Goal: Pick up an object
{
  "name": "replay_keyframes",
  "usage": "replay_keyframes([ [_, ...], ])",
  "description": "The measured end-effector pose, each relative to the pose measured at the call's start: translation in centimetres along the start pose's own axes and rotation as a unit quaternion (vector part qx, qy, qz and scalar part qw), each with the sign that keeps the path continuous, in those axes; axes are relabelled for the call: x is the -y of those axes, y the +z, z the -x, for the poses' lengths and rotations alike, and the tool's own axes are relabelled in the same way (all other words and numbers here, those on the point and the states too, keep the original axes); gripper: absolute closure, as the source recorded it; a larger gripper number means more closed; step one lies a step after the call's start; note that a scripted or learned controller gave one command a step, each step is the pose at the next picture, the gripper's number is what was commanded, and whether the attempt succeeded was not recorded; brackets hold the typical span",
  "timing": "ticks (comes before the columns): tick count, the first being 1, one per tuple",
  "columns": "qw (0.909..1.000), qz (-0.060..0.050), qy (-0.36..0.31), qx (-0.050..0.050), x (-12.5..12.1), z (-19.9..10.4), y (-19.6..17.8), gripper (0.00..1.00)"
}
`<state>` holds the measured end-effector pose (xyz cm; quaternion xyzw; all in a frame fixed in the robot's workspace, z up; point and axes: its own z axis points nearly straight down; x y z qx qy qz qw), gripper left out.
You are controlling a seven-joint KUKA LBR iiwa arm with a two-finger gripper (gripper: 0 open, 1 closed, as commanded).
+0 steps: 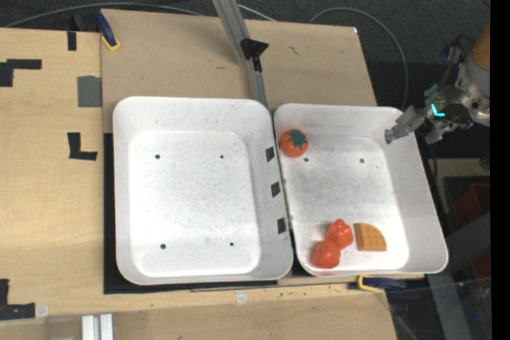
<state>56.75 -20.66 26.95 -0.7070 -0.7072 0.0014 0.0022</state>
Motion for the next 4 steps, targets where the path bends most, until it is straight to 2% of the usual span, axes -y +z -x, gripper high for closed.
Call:
replay_keyframes([
  [1, 1.0, 0.002, -0.001, 0.001, -0.1, 0.0, -0.2, 0.0],
  [3, 1.0, -0.001, -0.001, 0.0, -1.3, -1.2, 10.3, 0.0],
  [4, 1.0, -0.001, -0.001, 0.0, -0.7, -2.1, 15.4, 0.0],
])
